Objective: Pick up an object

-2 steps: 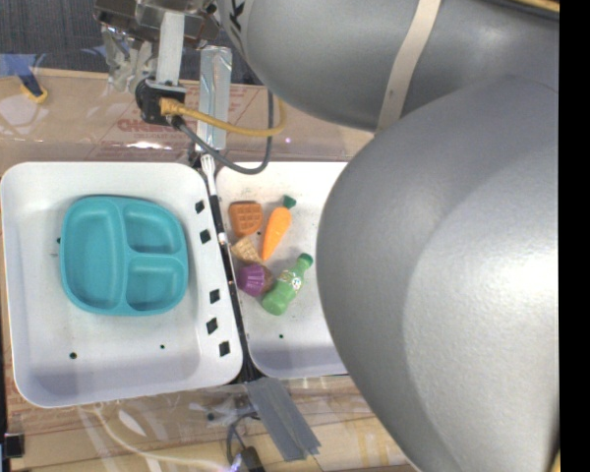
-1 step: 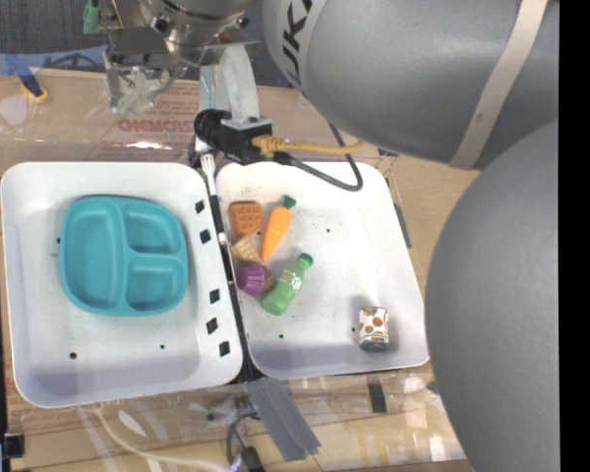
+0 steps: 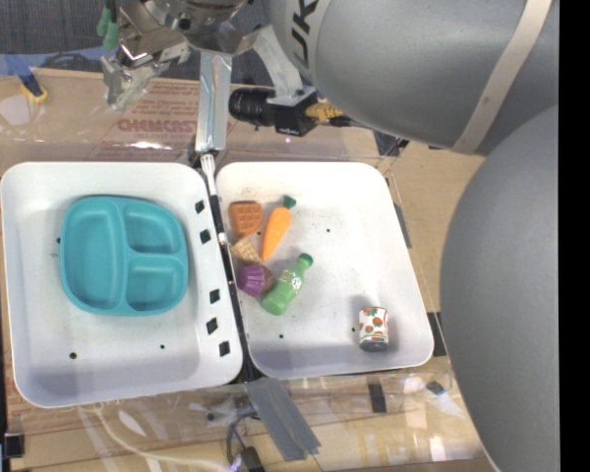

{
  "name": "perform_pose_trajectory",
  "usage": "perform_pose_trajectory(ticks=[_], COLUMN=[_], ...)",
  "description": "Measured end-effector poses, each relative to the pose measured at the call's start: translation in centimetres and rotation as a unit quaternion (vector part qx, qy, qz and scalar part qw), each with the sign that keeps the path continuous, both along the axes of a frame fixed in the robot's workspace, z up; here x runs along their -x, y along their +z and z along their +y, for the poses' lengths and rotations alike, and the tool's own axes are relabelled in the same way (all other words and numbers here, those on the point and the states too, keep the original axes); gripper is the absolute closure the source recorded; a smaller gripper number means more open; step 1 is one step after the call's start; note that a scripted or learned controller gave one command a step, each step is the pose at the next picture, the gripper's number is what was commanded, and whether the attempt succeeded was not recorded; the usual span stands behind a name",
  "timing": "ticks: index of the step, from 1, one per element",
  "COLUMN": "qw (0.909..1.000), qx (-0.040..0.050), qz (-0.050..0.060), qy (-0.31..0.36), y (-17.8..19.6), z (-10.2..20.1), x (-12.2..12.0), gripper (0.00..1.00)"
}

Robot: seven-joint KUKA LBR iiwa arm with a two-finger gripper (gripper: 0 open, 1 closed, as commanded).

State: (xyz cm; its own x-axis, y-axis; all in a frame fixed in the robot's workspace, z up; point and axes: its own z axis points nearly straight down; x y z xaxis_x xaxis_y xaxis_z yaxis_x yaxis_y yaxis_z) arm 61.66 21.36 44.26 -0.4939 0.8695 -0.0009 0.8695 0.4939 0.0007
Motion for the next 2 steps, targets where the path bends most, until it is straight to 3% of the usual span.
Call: perform_pose_trajectory(ticks=[1,2], qw=[0.9800,0.9996], qx=[0.0003,0.0008], qz=[0.001,0.001], qy=[0.199,0.027], y=[0.1,-0.2], z=[-0.7,-1.0], x=[4.3,-3.0], gripper=[1.00,1.00])
